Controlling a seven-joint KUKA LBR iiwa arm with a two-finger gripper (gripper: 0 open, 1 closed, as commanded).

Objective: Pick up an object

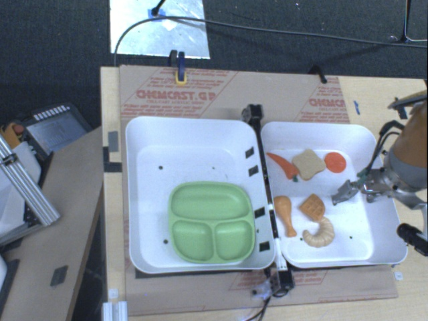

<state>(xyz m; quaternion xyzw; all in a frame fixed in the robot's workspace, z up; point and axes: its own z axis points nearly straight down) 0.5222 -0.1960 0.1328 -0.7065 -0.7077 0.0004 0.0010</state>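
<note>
The right bin point(364, 246) holds several toy foods. A red pepper point(284, 165), a tan bread slice point(307, 164) and a red tomato slice point(335, 161) lie along its back. Nearer the front are an orange drumstick point(285, 215), a brown nugget point(312, 207) and a curled shrimp point(319, 233). My gripper point(346, 192) hangs over the right half of this bin, just right of the nugget and below the tomato slice. Nothing shows in it.
The left bin point(147, 179) holds a green divided plate point(212, 221) at its front. A black divider with clips point(262, 179) runs between the bins. The arm's grey body point(408, 159) covers the right bin's right rim. Cardboard point(227, 92) lies under both bins.
</note>
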